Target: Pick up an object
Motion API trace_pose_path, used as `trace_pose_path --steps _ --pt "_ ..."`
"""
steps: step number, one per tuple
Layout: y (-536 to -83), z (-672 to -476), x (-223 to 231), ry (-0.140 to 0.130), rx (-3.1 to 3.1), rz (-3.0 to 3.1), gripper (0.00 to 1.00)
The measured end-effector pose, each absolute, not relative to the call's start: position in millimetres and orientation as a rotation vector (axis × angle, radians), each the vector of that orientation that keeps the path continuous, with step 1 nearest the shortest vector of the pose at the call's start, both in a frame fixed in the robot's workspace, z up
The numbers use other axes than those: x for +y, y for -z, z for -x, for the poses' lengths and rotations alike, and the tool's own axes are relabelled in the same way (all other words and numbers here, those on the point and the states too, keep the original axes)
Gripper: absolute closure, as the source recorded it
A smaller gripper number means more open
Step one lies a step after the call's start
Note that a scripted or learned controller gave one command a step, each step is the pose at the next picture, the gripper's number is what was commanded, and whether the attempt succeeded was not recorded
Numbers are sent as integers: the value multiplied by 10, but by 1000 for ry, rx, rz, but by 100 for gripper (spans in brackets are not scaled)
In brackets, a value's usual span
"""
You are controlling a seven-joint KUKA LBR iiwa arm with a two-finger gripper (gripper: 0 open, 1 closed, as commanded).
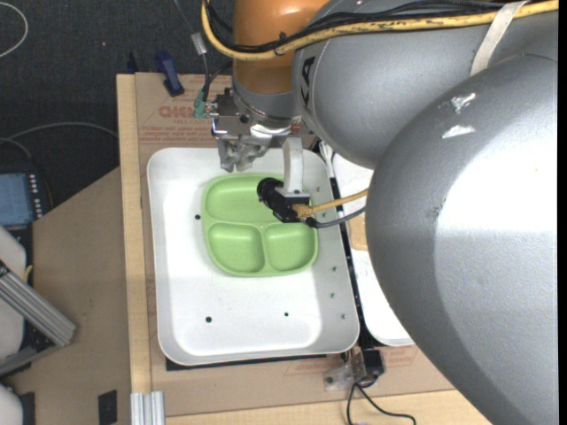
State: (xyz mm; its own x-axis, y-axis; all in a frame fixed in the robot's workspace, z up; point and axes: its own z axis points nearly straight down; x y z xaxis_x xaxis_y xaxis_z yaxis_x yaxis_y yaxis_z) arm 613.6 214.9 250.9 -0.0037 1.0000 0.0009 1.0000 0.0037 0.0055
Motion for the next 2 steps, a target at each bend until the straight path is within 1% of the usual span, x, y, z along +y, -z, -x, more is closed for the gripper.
trace_pose_path --steps 1,2 --pt "-2741 -5643 2257 3 2228 -2220 100" --pt "-2425 -5752 1806 7 2218 -2228 100"
